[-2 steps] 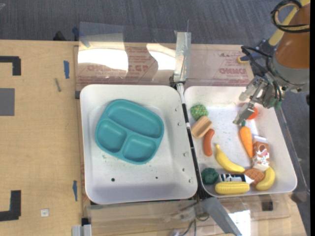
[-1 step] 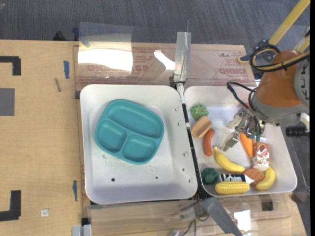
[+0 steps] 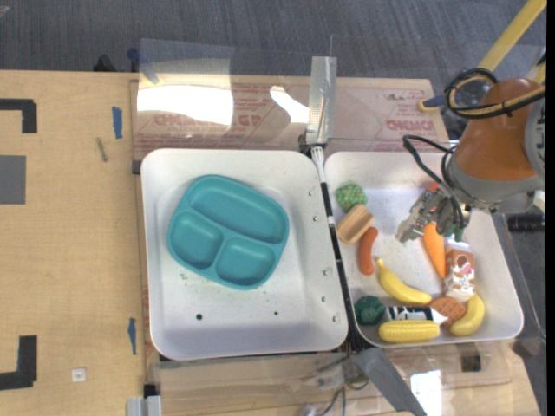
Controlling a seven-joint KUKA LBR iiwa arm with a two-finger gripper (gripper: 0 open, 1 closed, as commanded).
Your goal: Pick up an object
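Observation:
The right bin holds several toy foods. An orange carrot lies near its middle, pointing toward the front. My gripper hangs just over the carrot's far end, open, with its fingers spread to either side of that tip. Nothing is lifted between them. Close by lie a yellow banana, a red sausage, a tan bun and a green broccoli.
The left bin holds a teal divided plate. Along the right bin's front edge lie a corn cob, a dark green piece, a brown waffle, a second banana and a small carton.

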